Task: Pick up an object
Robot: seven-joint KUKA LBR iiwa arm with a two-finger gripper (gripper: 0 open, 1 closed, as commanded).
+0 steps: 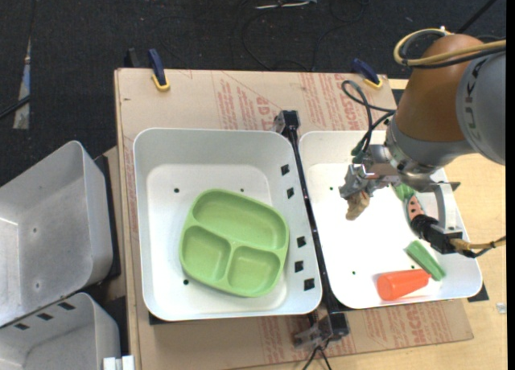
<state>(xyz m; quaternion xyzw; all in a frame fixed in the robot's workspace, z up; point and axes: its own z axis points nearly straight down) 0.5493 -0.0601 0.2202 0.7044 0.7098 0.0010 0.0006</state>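
Note:
My gripper (356,196) hangs over the middle of the right bin (338,280), below the grey and orange arm. A small tan object (353,210) sticks out from between its fingers, so the gripper is shut on it. On the bin floor lie an orange carrot-like piece (402,284) at the front, a green stick-like piece (425,260) beside it, and a small pink and red thing (417,208) with a green bit (402,193) near the arm. The arm hides part of the bin's back right.
The left bin (153,199) holds a light green divided plate (234,241). A black divider (302,199) runs between the bins. Cables (451,244) trail from the wrist over the right bin's edge. Two grey tubs (40,224) stand off the bench at the left.

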